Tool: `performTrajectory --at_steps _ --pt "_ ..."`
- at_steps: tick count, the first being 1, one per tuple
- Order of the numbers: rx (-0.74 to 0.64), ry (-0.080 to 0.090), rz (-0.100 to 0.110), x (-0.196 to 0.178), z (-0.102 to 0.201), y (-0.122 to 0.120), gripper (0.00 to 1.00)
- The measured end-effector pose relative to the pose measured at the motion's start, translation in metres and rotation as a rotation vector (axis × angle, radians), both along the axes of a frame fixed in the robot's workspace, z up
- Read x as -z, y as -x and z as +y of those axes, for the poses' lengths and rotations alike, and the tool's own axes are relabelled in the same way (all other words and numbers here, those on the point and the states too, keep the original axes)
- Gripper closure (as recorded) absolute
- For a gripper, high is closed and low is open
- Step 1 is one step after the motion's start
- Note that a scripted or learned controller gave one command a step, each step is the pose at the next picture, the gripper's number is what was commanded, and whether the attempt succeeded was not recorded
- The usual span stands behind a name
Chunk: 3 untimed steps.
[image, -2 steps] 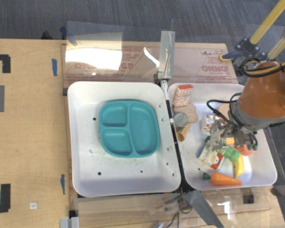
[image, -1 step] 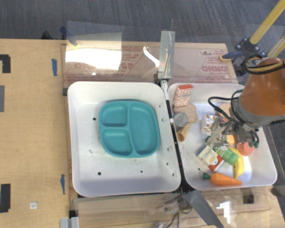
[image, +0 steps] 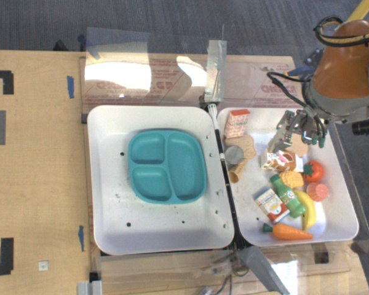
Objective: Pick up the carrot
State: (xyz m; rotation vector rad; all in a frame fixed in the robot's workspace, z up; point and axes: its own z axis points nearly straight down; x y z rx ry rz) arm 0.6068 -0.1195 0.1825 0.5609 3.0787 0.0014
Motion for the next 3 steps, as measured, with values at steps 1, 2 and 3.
performTrajectory --at_steps 1,2,3 --pt "0.233 -0.005 0.011 -0.003 0.079 0.039 1.0" --pt "-0.21 0.0 0.01 -0.007 0.032 0.088 1.0" --pt "-0.338 -0.001 0.013 0.083 -0.003 0.036 1.0"
